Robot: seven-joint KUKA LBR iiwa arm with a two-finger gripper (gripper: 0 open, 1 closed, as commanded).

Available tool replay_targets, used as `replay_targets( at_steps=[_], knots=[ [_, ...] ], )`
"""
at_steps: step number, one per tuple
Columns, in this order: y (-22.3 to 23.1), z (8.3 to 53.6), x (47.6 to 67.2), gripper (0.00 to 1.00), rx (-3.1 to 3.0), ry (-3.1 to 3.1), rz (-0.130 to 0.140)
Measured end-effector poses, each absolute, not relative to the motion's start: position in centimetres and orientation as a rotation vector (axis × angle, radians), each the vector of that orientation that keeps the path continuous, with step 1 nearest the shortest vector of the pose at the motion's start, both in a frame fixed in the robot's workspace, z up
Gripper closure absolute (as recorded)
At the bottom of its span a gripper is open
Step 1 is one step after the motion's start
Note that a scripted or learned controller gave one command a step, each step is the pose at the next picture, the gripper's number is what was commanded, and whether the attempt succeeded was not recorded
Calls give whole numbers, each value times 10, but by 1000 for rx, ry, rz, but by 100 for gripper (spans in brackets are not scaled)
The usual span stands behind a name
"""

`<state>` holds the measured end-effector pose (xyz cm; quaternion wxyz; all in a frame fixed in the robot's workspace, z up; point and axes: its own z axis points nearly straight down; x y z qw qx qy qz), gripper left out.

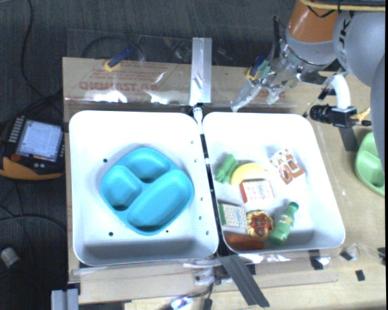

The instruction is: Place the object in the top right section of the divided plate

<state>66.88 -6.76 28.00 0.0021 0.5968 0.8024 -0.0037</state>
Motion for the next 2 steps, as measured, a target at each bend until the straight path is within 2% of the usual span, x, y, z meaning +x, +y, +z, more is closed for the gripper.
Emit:
replay_targets(
  at_steps=[2],
  knots=[
    [-68, 280, 669, 0, 1872, 2517, -11]
  ],
)
